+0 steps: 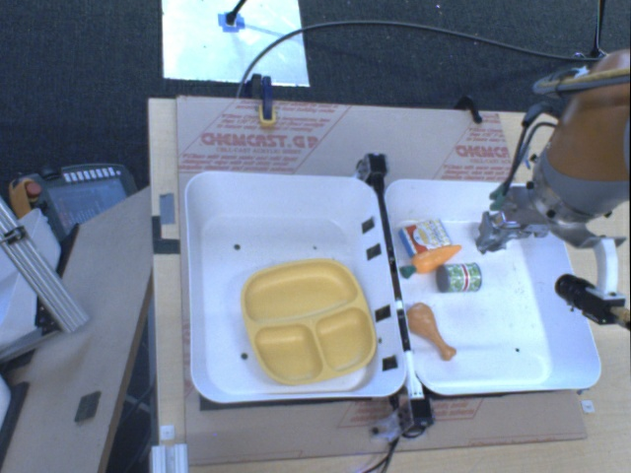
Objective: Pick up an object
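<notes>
Pincer tips blur together above the right bin.

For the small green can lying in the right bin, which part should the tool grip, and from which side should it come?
Grip the green can across its round body, near the middle, coming straight down from above. It lies on its side with its long axis roughly left-right, so the fingers should probably close on the near and far curved sides. The carrot sits close behind it, leaving little room there; the tool hovers up-right.
</notes>
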You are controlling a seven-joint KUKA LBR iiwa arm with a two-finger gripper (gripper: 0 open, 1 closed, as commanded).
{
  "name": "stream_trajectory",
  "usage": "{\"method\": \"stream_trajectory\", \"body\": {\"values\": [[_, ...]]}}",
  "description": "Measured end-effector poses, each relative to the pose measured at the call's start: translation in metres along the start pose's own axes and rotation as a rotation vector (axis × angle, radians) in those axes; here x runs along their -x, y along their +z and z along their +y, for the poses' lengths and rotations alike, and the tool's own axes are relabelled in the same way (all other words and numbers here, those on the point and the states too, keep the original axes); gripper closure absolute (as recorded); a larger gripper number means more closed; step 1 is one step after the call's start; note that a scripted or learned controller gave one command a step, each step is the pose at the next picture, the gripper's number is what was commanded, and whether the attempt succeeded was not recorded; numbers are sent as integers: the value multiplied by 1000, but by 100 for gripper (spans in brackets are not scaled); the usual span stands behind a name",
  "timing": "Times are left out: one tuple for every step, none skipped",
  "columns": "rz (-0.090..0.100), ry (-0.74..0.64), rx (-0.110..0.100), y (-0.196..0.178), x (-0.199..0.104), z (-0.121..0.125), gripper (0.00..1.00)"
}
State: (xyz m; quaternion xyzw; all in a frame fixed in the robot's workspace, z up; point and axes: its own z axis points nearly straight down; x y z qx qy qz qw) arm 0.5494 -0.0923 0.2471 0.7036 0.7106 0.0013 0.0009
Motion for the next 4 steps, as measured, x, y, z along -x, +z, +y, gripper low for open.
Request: {"method": "stream_trajectory", "body": {"values": [[0, 1, 0, 7, -42, 13, 100], [1, 1, -1, 20, -89, 26, 100], [1, 1, 0, 17, -131, 42, 100], [1, 1, -1, 22, -187, 47, 100]]}}
